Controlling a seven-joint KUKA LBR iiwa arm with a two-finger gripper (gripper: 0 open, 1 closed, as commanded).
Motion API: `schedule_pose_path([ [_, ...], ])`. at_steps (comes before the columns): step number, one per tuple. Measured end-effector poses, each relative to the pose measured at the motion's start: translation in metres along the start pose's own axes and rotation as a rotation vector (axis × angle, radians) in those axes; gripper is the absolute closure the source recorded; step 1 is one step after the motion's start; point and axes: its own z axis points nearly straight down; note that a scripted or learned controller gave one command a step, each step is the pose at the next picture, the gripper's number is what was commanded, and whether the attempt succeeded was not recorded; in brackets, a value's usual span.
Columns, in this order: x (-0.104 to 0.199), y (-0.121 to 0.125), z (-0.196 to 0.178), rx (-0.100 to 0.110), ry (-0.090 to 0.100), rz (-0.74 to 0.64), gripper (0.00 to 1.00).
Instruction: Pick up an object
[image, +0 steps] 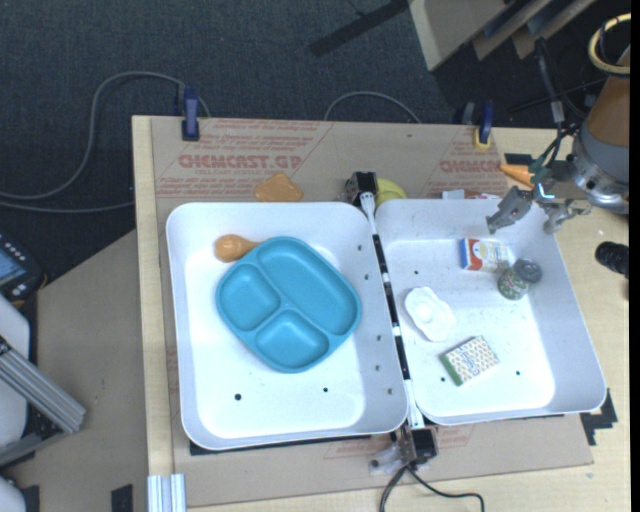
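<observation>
- Approach step: your tool (527, 203) hangs over the far right corner of the right bin (575, 330), its dark fingers spread apart with nothing between them.
- Nothing has been lifted yet, so by this reckoning the task stands at its opening stage, with no object chosen by contact.
- Nearest candidates for you: a small red, white and blue box (484, 253) lying just below the tool, and a round grey-green piece (517, 279) just beside that box.
- Your next move, as judged from here, calls for bringing the spread fingers down either side of one of those two and closing squarely; the round piece looks liable to roll, and the box lies flat and low.
- Count for the right bin: four things, namely the box, the round piece, one white lump (427, 312) and one green patterned packet (469, 359).
- Count for the left bin (200, 370): two things, one blue divided tray (288, 302) and one small orange piece (233, 246) touching its far left edge.
- Two bins in all sit side by side on your desk (150, 330).
</observation>
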Motion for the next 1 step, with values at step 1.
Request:
schedule_pose_path([
  [1, -0.0137, 0.0188, 0.1366, 0.008, 0.002, -0.001, 0.00],
])
